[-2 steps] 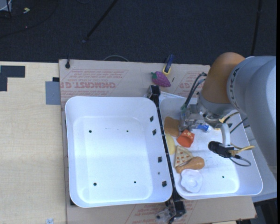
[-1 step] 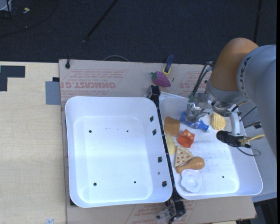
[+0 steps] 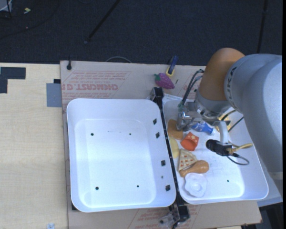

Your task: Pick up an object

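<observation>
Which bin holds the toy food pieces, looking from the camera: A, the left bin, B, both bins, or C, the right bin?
C: the orange piece, waffle wedge and white piece all lie in the right bin, below the gripper.

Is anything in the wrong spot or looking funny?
Yes. A purple toy lies on the cardboard behind the bins, outside both. The other toys, like the orange block and waffle slice, sit crowded in the right bin along its left wall.
</observation>
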Action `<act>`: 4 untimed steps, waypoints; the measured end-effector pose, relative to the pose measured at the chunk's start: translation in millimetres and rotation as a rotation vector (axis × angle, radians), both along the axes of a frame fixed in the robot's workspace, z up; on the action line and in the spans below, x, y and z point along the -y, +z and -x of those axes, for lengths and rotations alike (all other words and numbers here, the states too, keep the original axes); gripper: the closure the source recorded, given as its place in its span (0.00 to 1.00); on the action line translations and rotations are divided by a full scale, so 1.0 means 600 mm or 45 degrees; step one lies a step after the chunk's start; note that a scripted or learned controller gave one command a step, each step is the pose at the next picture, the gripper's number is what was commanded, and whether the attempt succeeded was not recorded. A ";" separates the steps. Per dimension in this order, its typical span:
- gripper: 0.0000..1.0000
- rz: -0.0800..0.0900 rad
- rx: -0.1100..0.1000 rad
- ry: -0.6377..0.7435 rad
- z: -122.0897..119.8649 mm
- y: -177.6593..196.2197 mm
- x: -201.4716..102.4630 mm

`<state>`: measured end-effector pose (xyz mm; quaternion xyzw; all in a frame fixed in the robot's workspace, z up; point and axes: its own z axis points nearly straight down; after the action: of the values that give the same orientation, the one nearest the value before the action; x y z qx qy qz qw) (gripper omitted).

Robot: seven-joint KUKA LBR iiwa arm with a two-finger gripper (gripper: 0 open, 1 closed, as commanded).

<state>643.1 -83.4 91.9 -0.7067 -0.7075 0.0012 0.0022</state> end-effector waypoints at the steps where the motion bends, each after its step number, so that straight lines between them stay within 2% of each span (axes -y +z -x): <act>1: 1.00 -0.002 0.015 0.005 0.027 0.171 -0.088; 2: 1.00 0.001 0.005 0.003 0.012 0.159 -0.085; 3: 1.00 0.001 0.011 -0.005 0.063 0.277 -0.075; 4: 1.00 0.000 -0.012 -0.004 0.178 0.159 -0.067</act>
<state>536.5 -43.1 187.1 -0.7077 -0.7064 0.0046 0.0056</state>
